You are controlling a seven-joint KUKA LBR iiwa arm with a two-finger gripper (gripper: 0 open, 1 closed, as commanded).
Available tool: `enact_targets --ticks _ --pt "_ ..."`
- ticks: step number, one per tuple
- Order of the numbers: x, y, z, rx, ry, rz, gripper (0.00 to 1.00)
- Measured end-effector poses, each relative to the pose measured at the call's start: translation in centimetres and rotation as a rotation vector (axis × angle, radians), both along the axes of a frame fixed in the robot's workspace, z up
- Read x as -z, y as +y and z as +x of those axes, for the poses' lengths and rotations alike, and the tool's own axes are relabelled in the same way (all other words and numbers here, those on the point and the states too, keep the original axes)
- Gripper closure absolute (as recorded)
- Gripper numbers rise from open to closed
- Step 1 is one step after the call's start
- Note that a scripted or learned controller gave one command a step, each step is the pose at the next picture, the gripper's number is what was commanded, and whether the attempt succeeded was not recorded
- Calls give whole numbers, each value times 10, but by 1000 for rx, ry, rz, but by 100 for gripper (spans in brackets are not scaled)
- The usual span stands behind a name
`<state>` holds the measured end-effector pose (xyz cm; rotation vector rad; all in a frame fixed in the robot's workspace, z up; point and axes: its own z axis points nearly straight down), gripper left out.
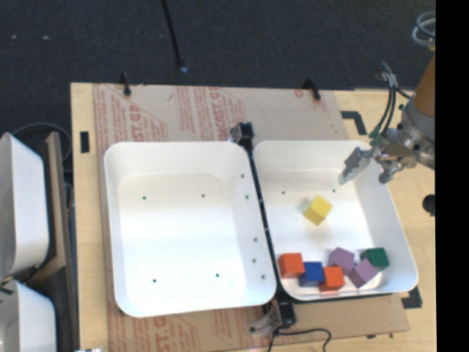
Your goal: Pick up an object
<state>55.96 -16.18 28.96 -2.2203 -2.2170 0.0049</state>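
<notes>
My two-finger gripper hangs over the upper right corner of the right-hand shallow white bin, its fingers spread apart with nothing between them; so the pick is not yet made. The small yellow cube lies alone near the middle of that bin, apart from my fingers; the orange, blue, purple and green blocks crowd along its near edge. By my reckoning everything is left: descend, close, lift.
</notes>
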Motion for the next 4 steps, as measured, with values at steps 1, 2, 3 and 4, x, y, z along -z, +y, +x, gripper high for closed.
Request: enact_targets --ticks 1,2,3,4 --pt "-3 0 1 -1 -6 -1 0" --pt "56 8 3 -1 -1 0 0" --pt "109 -2 -2 0 -1 0 0" --pt "171 -5 -8 0 0 0 0"
